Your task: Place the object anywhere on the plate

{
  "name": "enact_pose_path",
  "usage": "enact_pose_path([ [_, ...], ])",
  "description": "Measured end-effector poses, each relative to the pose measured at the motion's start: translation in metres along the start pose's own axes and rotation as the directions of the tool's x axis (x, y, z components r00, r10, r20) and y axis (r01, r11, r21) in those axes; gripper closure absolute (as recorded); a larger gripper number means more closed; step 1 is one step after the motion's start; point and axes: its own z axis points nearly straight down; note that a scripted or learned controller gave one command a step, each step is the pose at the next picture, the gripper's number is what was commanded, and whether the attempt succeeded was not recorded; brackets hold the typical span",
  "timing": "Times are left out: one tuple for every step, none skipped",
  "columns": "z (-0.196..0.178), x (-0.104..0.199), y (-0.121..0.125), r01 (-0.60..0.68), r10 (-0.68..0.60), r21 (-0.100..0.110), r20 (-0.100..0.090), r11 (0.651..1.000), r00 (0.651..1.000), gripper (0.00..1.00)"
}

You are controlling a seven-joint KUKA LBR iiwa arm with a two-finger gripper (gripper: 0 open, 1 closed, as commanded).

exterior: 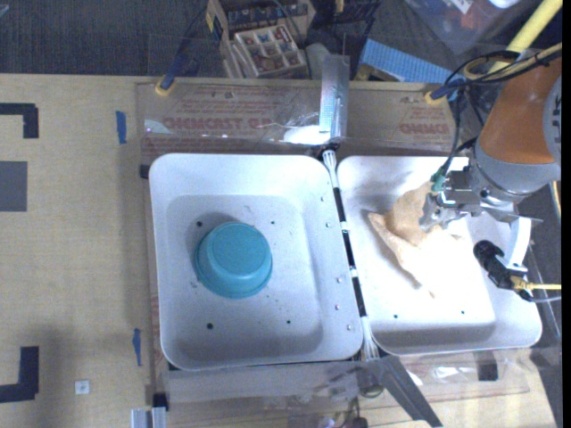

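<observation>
A limp tan cloth-like object [403,231] is seen in the right white bin [464,319], its upper end touching the two-finger gripper [436,210] (finger state cannot be told). An upturned round blue plastic plate [234,259] is seated in the left white bin [178,194].

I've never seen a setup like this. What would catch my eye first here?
Probably the bright blue upside-down bowl, alone in the middle of the left bin. Next, the grey and orange robot arm reaching in from the right, its gripper down at a tan, crumpled cloth-like object in the right bin.
</observation>
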Motion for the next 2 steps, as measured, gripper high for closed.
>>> enact_pose_path([
  [-0.037,-0.001,0.0,0.0,0.0,-0.003,0.0,1.0,1.0,1.0],
  [-0.025,0.046,0.012,0.388,-0.388,-0.001,-0.001,0.922,0.922,1.0],
])
